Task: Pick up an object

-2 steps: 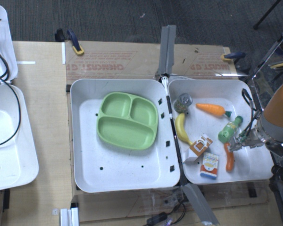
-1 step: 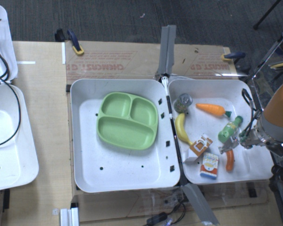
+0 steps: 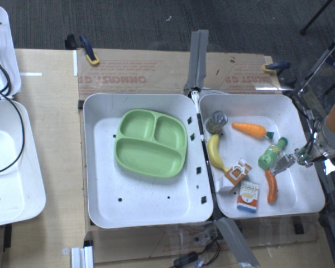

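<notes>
The arm comes in low from the right edge, its wrist hanging over the right rim of the right bin (image 3: 301, 121), and the gripper (image 3: 283, 163) points leftward into that bin. From here I cannot tell how its metal tips are set. They sit just beside the green bottle (image 3: 272, 154), near its lower right side, with the red chili pepper (image 3: 272, 186) just below them; nothing is visibly caught between them. Farther left in the same bin lie a carrot (image 3: 250, 129), a banana (image 3: 215, 152), a small orange carton (image 3: 238, 172) and a juice box (image 3: 248, 197). The left bin (image 3: 100, 149) holds a green divided plate (image 3: 151, 143). Both bins rest on the tabletop (image 3: 56, 82).
</notes>
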You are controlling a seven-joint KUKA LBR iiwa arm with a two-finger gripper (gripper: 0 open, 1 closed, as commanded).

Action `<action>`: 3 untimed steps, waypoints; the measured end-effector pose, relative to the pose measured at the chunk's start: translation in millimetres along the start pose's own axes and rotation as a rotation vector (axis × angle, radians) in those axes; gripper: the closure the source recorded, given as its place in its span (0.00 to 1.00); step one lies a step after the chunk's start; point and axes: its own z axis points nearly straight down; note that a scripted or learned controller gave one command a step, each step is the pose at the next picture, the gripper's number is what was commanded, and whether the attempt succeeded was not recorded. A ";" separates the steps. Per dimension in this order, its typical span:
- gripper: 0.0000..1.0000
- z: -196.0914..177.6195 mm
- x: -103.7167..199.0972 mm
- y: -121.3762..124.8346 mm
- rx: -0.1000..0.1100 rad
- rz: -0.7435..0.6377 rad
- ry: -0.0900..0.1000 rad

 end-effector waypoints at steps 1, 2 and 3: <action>0.00 58.4 -7.1 80.6 0.001 0.041 0.000; 1.00 48.9 -7.3 81.3 0.001 0.038 -0.003; 1.00 -55.9 20.8 171.8 -0.001 0.023 -0.002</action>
